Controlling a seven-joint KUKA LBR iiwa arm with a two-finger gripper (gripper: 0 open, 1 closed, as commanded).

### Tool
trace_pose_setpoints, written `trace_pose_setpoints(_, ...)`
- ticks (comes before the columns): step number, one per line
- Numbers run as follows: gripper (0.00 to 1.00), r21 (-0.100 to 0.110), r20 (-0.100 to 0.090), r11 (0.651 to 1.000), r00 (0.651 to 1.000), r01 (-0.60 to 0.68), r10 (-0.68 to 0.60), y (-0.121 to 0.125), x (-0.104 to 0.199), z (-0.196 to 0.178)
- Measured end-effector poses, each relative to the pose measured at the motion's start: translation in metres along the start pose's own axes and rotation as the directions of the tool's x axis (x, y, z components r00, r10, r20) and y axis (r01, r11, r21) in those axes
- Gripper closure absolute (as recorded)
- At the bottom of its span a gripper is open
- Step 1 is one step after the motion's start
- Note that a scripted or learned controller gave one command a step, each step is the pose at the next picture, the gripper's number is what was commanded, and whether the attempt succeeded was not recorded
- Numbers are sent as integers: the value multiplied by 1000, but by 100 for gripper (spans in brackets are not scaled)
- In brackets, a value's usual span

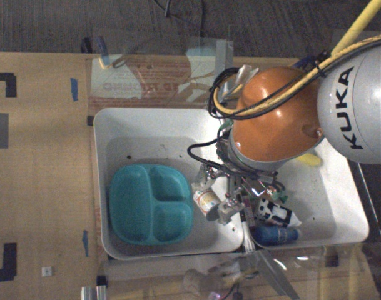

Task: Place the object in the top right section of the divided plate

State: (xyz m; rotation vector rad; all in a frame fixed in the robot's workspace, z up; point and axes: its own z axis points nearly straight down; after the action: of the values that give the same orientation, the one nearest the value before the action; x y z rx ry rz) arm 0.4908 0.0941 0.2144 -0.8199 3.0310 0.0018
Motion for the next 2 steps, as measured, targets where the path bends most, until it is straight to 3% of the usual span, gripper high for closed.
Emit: trace_pose_setpoints(2, 100, 0, 15, 1000, 1000, -7, 7, -1, -3, -21)
